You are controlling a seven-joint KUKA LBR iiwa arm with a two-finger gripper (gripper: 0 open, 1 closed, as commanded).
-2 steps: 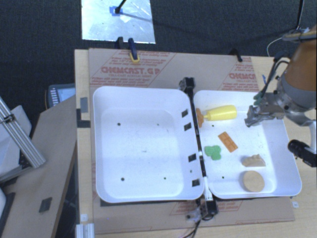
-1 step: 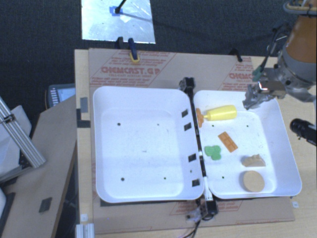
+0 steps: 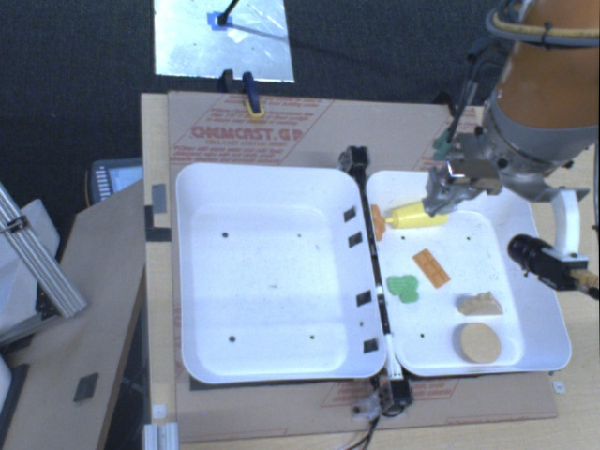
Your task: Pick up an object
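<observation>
Tool (image 3: 441, 198) sits low over the far part of the right bin (image 3: 539, 350), directly above the right end of a yellow block (image 3: 412, 217); whether its fingers are spread or pressed together cannot be told, and the block shows below the tool rather than clearly between the fingers. The yellow block is elongated and lies flat on the bin floor near the far left corner, its left end just beside a small orange piece (image 3: 377, 221) at the divider. Nearer the camera lie an orange rectangular block (image 3: 431, 267), a green lumpy piece (image 3: 404, 288), a tan irregular piece (image 3: 480, 303) and a tan round disc (image 3: 479, 342), all apart from one another. The arm (image 3: 548, 73) enters from the upper right, its orange band above the grey wrist, angled down and leftward. The left bin (image 3: 192, 345) adjoins on the tabletop (image 3: 309, 125).
</observation>
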